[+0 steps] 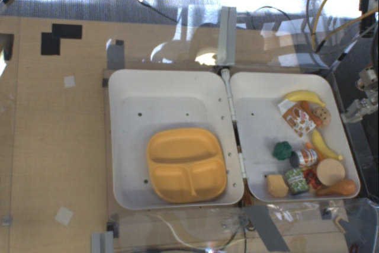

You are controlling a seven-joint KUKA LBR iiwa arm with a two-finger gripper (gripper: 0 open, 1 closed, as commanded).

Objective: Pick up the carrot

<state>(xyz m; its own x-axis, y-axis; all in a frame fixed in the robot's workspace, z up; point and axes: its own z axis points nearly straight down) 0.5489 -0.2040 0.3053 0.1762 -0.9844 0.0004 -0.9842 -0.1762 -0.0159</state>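
The carrot [311, 114], a short orange piece, lies in the back part of the right bin [260, 127]. It is wedged between a red-and-white carton [298, 119] and a brown cookie [321, 114], with a yellow banana [304, 96] just behind it. My gripper [360, 106] shows as grey parts at the view's right edge. It is outside the right bin's right rim, to the right of the carrot and well apart from it. Nothing is seen held in it.
The left bin [130, 103] holds a yellow divided tray [186, 164]. Also in the right bin are a second banana [325, 146], green broccoli [282, 150], a small can [307, 157], a round bun [330, 172], a drumstick [341, 188], a green packet [295, 181] and a bread piece [276, 185]. Cables hang at back right.
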